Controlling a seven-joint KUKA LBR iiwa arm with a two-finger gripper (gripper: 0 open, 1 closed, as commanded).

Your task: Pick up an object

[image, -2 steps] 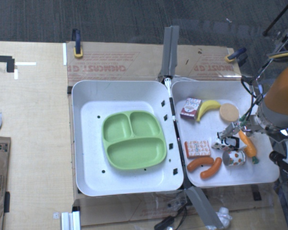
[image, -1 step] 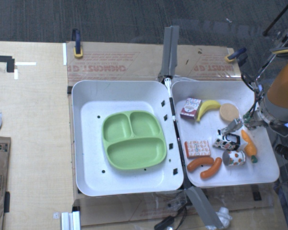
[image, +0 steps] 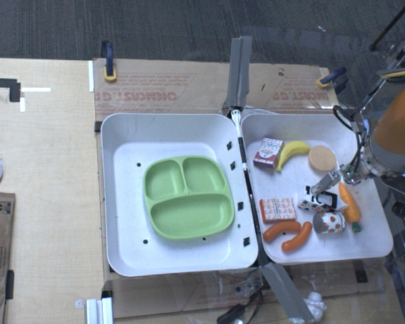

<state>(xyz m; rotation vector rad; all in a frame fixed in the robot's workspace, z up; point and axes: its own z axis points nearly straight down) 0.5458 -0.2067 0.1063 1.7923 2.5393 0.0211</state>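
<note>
My gripper hangs low in the right bin, reaching in from the right. It sits just above a small white can with dark and orange markings and just left of an orange carrot. A red-patterned flat box lies to its left. Two orange-red sausages lie near the bin's front. Farther back are a maroon box, a yellow banana and a round tan biscuit. I see nothing between the fingers.
The left bin holds a green divided plate. A grey divider post stands behind the seam between the bins. Clamps grip the cardboard at the back.
</note>
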